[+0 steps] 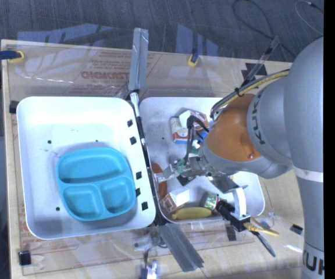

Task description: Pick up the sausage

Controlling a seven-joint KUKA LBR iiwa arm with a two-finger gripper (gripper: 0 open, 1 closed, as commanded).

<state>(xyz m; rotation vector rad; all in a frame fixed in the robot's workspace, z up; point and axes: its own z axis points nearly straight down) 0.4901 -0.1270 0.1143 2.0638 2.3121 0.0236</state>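
Note:
The sausage (162,186), a short reddish-brown piece, lies by the left wall of the right bin (156,106). My gripper (181,170) is down inside that bin, just right of and slightly above the sausage, with the orange wrist band behind it. The arm hides much of the bin's middle. I cannot see whether the gripper touches the sausage.
A white carton (181,130) sits at the back of the right bin. Near its front lie a yellow banana (192,213), a green can (209,201) and a small boxed item (176,199). The left bin (34,121) holds a blue divided tray (95,182).

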